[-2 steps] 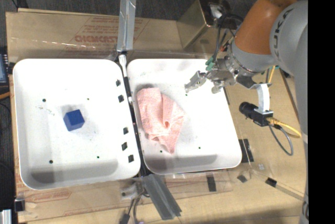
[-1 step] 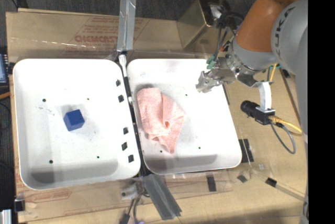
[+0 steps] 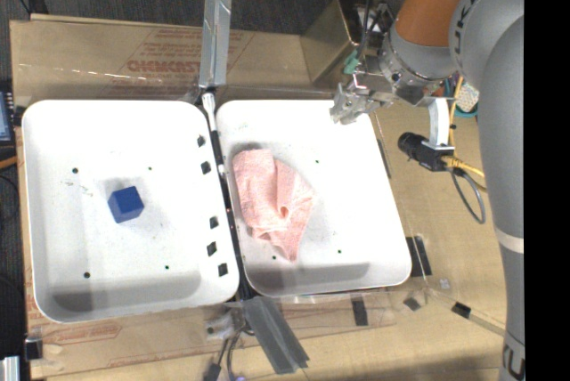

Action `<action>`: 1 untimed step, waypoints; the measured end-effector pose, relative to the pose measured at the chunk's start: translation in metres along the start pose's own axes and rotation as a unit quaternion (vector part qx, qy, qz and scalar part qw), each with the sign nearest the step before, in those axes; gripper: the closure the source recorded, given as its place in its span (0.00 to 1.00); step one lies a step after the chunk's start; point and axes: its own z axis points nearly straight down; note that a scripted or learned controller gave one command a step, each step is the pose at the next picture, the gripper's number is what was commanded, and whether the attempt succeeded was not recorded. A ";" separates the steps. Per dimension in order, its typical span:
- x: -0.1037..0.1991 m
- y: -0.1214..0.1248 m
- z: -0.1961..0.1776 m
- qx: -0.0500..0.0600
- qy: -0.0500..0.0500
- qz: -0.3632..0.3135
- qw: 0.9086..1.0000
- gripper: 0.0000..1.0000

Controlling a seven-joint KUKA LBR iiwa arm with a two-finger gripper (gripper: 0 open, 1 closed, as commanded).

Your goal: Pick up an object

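Gripper (image 3: pixel 349 106) above upright-lying pink cloth (image 3: pixel 272 202)

Pink cloth (image 3: pixel 272 202) (crumpled) in right bin (image 3: pixel 374 255)

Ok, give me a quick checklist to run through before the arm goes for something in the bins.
1. Target in view: pink cloth lies crumpled in the right bin; ok.
2. Other option: blue cube sits alone in the left bin; ok.
3. Gripper over a target: not ok, it hangs at the right bin's far rim, away from the cloth.
4. Gripper holding nothing: ok.
5. Finger opening: cannot tell.
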 end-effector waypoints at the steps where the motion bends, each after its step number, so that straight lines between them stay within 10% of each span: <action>1: 0.000 0.000 0.000 0.000 0.000 0.000 1.000 0.00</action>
